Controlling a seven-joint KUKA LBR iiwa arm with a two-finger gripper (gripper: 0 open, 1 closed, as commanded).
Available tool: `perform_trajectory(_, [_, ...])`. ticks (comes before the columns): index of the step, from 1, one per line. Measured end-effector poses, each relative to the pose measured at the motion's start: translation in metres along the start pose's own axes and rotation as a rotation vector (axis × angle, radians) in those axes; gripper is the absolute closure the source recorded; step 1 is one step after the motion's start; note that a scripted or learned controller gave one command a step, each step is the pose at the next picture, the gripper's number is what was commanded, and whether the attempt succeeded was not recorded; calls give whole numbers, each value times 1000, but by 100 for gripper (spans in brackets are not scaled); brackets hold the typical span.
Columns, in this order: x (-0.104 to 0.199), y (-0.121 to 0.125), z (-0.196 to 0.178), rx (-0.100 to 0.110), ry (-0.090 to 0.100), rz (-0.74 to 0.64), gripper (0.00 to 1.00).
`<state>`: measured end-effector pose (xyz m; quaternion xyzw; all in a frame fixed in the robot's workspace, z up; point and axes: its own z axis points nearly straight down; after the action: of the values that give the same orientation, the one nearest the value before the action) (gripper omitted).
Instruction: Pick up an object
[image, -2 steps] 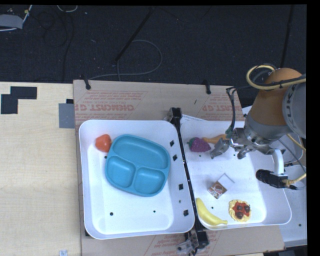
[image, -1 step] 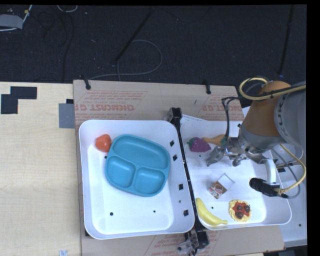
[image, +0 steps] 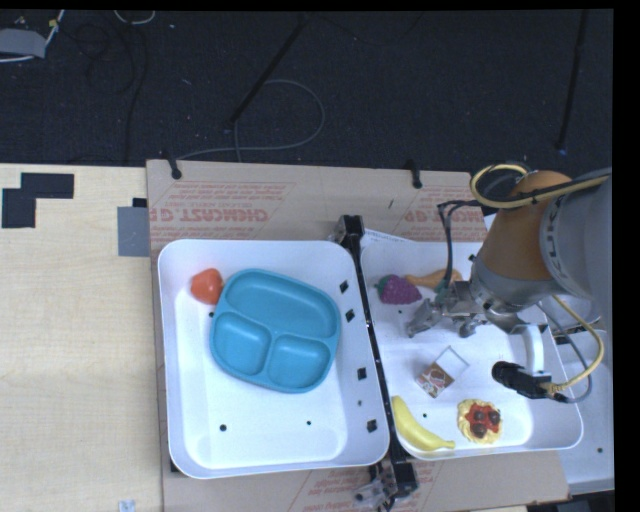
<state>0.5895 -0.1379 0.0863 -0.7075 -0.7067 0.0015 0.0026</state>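
My gripper (image: 443, 322) hangs over the upper middle of the right bin (image: 560, 430), its grey fingers spread open with nothing between them. A purple bunch of grapes (image: 399, 290) lies just left of it. An orange carrot-like piece (image: 436, 278) lies just behind it, partly hidden by the wrist. In front of the gripper, apart from it, sits a small brown and white box (image: 437, 377). A yellow banana (image: 420, 428) and a small tart with red berries (image: 480, 420) lie at the bin's near edge.
The left bin (image: 190, 420) holds a blue divided plate (image: 274, 329) and a red-orange round fruit (image: 206, 286) at its back left corner. A black divider (image: 366, 340) runs between the bins. The grey arm with its orange band (image: 520, 235) enters from the right.
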Motion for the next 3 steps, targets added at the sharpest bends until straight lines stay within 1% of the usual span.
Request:
perform_trajectory(1, [-1,0,-11,-1,0,4,100])
perform_trajectory(2, [-1,3,-75,-9,-2,-2,100])
perform_trajectory(3, [-6,-4,-135,-9,-3,-1,100])
